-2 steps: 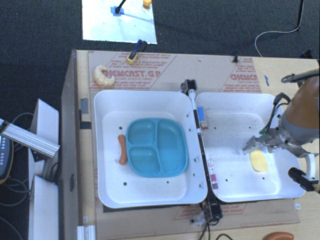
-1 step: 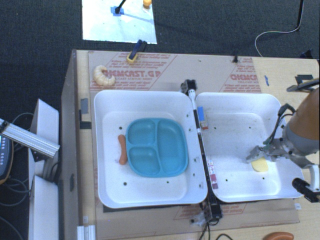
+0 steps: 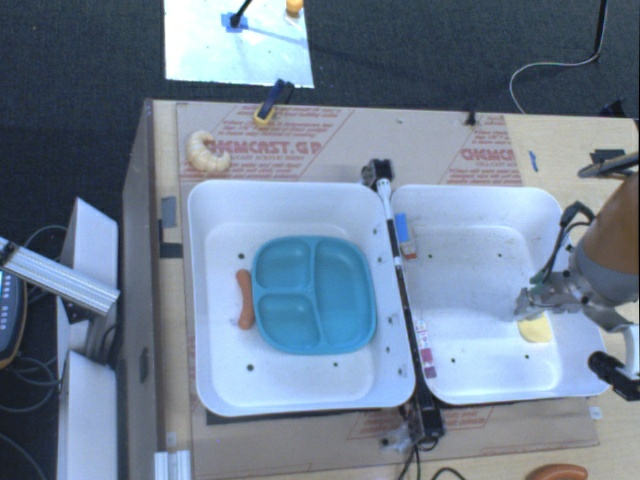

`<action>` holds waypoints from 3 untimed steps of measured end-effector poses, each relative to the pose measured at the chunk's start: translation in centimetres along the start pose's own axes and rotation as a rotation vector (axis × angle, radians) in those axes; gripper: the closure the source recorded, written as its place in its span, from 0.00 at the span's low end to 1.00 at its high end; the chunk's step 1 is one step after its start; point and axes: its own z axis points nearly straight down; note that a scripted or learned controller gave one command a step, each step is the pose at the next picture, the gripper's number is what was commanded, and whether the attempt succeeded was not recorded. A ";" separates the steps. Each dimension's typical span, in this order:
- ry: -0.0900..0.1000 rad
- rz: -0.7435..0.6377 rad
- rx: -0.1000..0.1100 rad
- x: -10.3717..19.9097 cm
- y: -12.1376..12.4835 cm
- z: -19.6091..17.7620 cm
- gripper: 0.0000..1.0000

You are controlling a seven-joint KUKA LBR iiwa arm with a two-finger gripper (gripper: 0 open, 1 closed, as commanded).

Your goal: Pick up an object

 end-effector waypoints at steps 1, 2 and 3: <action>-0.001 -0.002 0.001 0.0 6.1 -6.1 1.00; -0.001 -0.003 0.001 0.0 11.9 -10.8 1.00; -0.001 -0.003 0.001 0.0 14.5 -15.3 1.00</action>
